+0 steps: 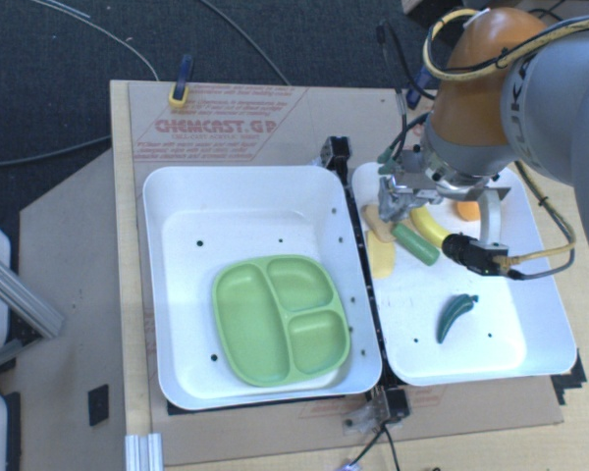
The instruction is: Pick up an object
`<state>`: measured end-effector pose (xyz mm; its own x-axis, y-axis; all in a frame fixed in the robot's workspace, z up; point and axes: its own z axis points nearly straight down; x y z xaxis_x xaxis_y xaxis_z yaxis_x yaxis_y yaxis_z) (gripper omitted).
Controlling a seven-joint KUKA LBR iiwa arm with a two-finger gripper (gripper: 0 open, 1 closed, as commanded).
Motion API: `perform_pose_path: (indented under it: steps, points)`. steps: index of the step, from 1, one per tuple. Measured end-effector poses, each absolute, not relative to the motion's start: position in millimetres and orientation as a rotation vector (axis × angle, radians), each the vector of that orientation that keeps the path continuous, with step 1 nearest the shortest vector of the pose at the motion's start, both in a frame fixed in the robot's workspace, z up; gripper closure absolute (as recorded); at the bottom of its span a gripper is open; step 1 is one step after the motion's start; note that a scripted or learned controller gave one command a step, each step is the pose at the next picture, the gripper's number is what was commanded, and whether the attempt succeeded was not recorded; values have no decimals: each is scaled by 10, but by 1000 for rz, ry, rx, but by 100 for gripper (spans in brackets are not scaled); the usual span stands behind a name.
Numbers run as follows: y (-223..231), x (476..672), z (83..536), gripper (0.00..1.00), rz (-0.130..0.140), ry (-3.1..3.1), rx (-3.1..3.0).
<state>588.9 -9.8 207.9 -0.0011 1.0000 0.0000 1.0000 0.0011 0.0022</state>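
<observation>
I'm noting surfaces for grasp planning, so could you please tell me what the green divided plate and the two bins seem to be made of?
The green divided plate looks like moulded plastic, matte to satin: uniform pale green, soft rounded compartment ridges, only faint sheen. The left bin and the right bin look like thin formed white plastic, smooth and slightly glossy, with rounded corners and a rolled rim. Either could be another material; the look alone leaves that open.

Above the silvery metal gripper [404, 196] sits a bulbous orange band [471, 67], then a smooth grey arm [560, 96]; yellow and black cables [530, 256] loop alongside.
</observation>
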Motion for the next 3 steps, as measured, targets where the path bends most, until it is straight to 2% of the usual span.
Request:
perform_pose_path:
  steps: [1, 2, 3]
  points:
    - [390, 6133, 2046, 100, 4, 2225, 2215]
    - [809, 6345, 2294, 100, 8, 2225, 2213]
    - [782, 6333, 2281, 0, 1, 2222, 2219]
